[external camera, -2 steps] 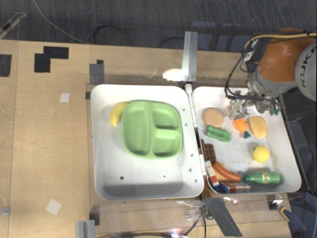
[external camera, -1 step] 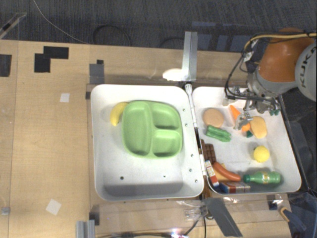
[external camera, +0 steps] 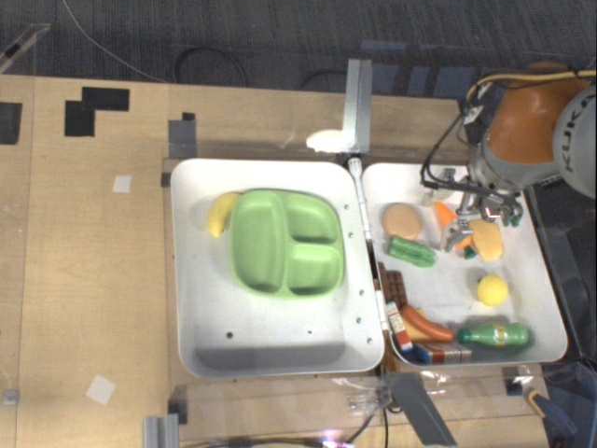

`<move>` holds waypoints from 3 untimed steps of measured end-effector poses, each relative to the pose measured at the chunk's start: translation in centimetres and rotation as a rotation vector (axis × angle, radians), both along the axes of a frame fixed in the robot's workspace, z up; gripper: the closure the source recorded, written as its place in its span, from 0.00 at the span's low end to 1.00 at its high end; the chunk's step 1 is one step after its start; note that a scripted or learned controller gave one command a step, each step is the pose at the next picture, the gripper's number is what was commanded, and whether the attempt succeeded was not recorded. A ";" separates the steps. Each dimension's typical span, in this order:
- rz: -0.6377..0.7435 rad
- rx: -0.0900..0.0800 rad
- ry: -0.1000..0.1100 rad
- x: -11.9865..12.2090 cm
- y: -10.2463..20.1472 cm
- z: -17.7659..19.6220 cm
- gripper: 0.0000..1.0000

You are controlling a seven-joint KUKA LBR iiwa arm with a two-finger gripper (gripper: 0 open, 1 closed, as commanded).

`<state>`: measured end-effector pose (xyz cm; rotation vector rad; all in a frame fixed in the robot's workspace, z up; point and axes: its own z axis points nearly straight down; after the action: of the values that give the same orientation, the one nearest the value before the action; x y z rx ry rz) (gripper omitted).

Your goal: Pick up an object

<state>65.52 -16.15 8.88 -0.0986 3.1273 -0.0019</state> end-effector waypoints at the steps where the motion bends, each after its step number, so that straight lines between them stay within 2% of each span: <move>1: 0.004 -0.002 -0.014 0.4 0.1 1.5 1.00; 2: 0.005 -0.002 -0.013 0.4 0.1 1.5 0.00; 3: -0.058 0.001 0.001 -0.1 1.7 0.0 0.00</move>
<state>65.43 -14.48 8.84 -0.0085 3.1297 -0.0005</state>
